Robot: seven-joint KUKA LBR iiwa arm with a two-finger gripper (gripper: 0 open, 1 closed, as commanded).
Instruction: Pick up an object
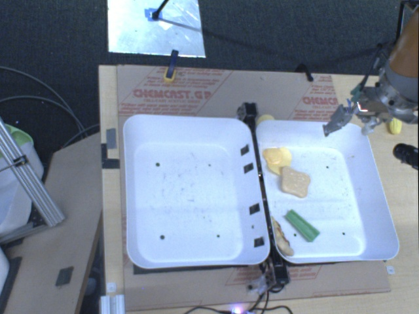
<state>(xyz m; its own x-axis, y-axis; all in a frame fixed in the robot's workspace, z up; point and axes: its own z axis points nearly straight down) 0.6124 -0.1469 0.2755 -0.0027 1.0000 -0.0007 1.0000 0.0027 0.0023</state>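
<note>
white bins (190, 126), green block (302, 226), yellow piece (277, 157), tan piece (295, 183)

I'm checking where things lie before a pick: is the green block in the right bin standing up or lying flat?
Lying flat. The green block rests lengthwise on the floor of the right bin, set at a slant.

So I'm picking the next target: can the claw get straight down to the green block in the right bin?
Probably yes. The green block lies flat on the right bin floor, apart from the tan piece, with nothing over it. The claw hangs above that bin's far edge.
</note>
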